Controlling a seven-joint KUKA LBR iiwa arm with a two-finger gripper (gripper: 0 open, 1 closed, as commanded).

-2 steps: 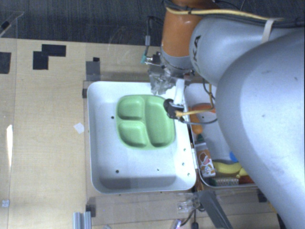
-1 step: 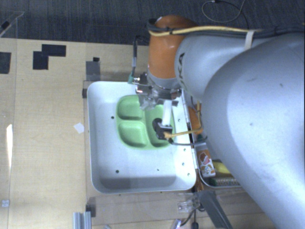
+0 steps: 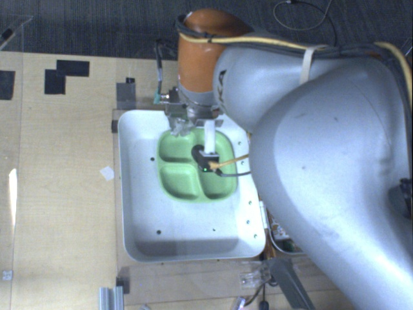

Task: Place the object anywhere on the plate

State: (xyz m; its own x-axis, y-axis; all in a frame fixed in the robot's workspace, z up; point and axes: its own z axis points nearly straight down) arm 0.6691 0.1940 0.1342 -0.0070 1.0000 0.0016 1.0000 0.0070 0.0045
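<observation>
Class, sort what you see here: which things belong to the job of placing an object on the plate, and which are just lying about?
Belongs to the job: green divided plate, gripper, white bin holding the plate.

Just lying about: white scrap on the bench, black marks on the bench, cable on the floor.

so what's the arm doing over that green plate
The grey arm reaches in from the right, and its pincer hangs over the far edge of the green divided plate. The plate lies in the white bin. Whether the pincer carries anything cannot be told from this angle.
</observation>
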